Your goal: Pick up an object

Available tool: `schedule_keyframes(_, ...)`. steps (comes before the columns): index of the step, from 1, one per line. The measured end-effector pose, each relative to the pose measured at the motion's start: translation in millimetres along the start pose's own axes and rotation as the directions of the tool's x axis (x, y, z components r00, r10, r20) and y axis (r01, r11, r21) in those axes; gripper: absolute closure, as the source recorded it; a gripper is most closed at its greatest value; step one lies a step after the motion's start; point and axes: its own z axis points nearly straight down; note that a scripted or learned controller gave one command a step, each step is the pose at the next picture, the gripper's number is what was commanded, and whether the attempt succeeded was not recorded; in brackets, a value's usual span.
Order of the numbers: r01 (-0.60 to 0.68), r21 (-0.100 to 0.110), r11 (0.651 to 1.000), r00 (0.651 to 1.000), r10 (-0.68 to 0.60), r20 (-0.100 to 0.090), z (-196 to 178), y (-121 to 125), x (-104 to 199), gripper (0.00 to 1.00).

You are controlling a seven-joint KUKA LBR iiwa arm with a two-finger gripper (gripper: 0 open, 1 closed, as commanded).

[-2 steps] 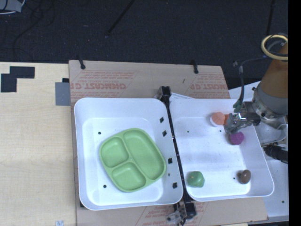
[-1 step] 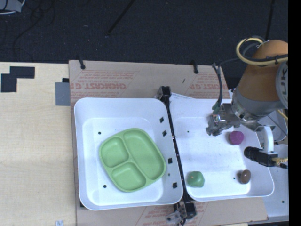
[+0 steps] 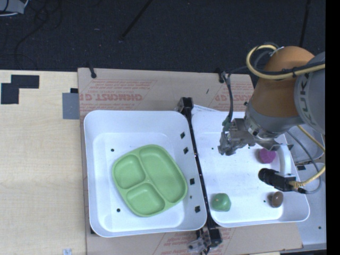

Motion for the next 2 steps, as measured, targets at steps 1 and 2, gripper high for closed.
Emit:
schedule_keyframes(1, 0.0, 0.002, 1.0, 1.0, 0.0, 0.0, 12, 4, 56, 1.0)
schedule_keyframes(2, 0.002, 0.001, 1.0, 1.0, -0.002, 0.0, 13, -1, 113, 1.0)
